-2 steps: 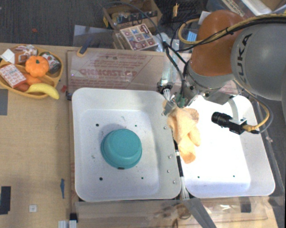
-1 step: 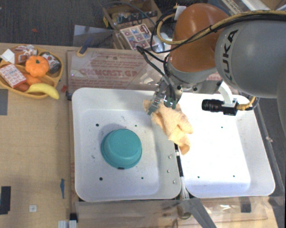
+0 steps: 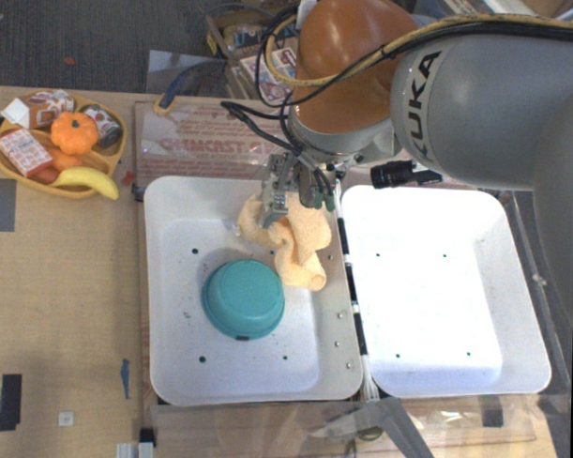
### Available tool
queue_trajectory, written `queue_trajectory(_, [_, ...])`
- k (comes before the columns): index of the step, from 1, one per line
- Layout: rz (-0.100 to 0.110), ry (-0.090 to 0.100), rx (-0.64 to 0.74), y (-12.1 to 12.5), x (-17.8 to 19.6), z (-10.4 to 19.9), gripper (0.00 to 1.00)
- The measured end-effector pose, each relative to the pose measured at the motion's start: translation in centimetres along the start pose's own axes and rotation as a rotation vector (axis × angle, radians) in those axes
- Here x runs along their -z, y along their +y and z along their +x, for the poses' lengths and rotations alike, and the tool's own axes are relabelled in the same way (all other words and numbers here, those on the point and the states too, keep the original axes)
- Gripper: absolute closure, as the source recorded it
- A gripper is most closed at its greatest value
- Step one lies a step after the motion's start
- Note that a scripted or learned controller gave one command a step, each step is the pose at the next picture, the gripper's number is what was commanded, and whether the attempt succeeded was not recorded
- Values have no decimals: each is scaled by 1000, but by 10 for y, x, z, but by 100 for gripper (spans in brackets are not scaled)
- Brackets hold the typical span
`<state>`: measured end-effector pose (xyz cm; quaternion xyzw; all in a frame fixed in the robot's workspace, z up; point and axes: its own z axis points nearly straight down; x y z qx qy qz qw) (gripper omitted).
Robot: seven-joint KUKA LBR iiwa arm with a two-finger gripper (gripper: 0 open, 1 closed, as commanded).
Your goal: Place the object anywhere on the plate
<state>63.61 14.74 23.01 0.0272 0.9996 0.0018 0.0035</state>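
The wooden bench [image 3: 59, 291] carries two shallow white bins, left bin [image 3: 165, 360] and right bin [image 3: 509, 306], plus a yellow fruit dish [image 3: 7, 157] at its far-left corner.

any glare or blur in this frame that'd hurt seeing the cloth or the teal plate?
Camera view: right bin floor nearly blown out white; teal plate sharp, evenly lit; yellow cloth soft-edged, partly shadowed under the gripper; arm casts shade over the bins' top edges.

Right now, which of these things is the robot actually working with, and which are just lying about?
Part of the job:
- crumpled yellow cloth, in the left white bin
- round teal plate, same bin
- gripper, down at the cloth

Just lying about:
- right white bin
- yellow dish of toy food, at the bench's far left
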Motion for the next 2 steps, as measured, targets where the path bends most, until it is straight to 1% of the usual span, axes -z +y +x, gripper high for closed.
queue_trajectory(1, [0, 0, 56, 49, -2, -17, 100])
queue_trajectory(2, [-1, -2, 56, 49, -1, -17, 0])
